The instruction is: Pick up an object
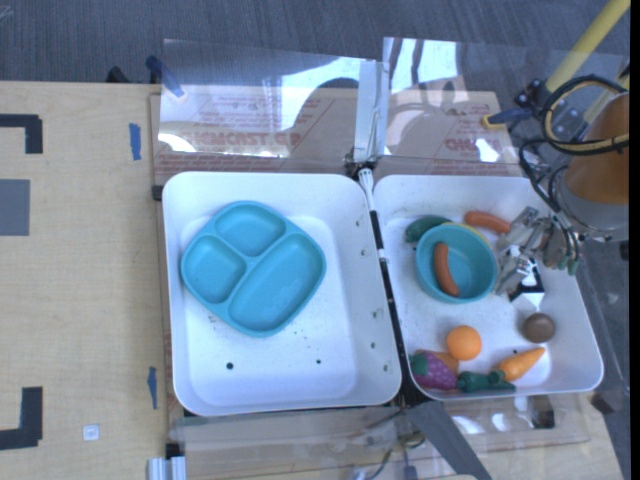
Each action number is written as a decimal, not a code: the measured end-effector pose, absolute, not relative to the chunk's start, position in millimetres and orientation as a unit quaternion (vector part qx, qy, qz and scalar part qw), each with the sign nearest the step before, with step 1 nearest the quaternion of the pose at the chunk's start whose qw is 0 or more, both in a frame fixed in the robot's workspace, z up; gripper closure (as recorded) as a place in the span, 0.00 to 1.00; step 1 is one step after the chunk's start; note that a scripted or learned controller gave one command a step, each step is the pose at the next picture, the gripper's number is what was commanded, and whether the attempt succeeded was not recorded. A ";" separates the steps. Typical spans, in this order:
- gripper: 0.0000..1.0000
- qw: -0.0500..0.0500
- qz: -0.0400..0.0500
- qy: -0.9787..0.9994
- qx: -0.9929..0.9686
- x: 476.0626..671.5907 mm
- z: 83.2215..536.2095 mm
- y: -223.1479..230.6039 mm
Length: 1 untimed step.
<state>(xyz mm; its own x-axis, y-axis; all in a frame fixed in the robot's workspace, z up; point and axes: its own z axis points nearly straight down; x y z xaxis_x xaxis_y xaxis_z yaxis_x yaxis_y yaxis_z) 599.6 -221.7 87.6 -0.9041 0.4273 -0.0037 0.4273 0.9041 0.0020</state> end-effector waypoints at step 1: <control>0.00 0.003 0.001 0.957 0.291 576.7 87.8 -219.7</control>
